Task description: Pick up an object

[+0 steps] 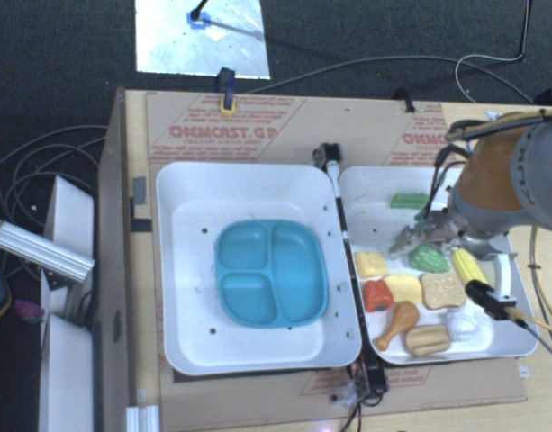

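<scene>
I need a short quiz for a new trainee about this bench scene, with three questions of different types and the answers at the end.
1. True or false: the blue divided plate lies in the left bin.
2. Which item lies closest to the gripper? A) the chicken drumstick B) the green leafy piece C) the bread roll
3. Fill in the blank: the red pepper lies in the ____ bin.

Key
1. True.
2. B. The green leafy piece lies just below the gripper in the right bin.
3. Right.
</scene>
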Controlling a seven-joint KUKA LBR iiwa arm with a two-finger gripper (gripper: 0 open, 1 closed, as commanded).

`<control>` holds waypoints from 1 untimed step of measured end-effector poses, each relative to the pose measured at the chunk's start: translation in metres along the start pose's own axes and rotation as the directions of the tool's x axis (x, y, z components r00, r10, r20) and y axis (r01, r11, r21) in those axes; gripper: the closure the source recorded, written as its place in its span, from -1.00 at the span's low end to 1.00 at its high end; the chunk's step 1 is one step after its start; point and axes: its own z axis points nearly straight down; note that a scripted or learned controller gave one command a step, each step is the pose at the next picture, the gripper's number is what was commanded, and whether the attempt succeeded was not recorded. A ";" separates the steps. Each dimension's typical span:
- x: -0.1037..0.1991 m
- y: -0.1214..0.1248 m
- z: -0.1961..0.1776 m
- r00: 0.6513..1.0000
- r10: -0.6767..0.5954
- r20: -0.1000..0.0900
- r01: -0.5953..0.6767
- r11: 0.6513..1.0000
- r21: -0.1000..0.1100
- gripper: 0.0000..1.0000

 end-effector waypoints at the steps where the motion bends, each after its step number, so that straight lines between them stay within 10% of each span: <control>1: 0.000 0.001 -0.011 1.000 -0.001 0.001 0.001 1.000 -0.004 1.00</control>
